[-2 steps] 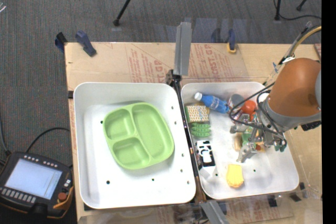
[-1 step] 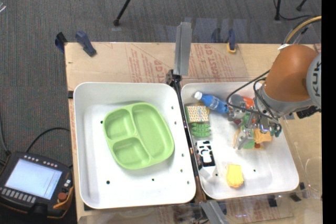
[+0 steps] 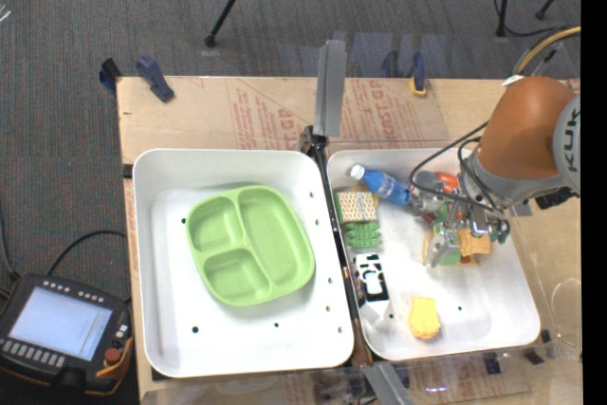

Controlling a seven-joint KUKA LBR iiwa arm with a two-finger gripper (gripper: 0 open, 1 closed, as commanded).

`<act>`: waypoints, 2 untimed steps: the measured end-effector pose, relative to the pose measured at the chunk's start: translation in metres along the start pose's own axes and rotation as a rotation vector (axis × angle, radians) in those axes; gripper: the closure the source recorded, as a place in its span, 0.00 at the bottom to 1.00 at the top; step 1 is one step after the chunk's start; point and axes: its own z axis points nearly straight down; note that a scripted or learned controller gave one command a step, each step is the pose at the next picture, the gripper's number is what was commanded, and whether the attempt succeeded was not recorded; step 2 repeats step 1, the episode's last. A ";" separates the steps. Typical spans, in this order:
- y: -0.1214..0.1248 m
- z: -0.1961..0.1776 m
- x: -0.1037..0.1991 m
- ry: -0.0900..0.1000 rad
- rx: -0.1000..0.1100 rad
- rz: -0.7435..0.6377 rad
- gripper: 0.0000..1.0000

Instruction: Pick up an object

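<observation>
Left bin [image 3: 152,204], centre-left of frame: a green divided plate [image 3: 250,244] lies flat in it; right bin [image 3: 517,294], centre-right: a blue bottle [image 3: 381,184] near its upper left, a small patterned packet [image 3: 357,205] with a green item [image 3: 361,233] below it, a black-and-white object [image 3: 371,279] at the lower left, a yellow object [image 3: 424,318] near the lower edge; the gripper [image 3: 442,251] hangs low over the bin's right half beside an orange-yellow item [image 3: 474,245], possibly touching it; whether its fingers are spread or closed cannot be told.
</observation>
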 end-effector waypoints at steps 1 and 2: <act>-0.011 0.002 -0.024 0.014 0.001 -0.024 0.00; -0.011 0.002 -0.024 0.014 0.001 -0.024 0.00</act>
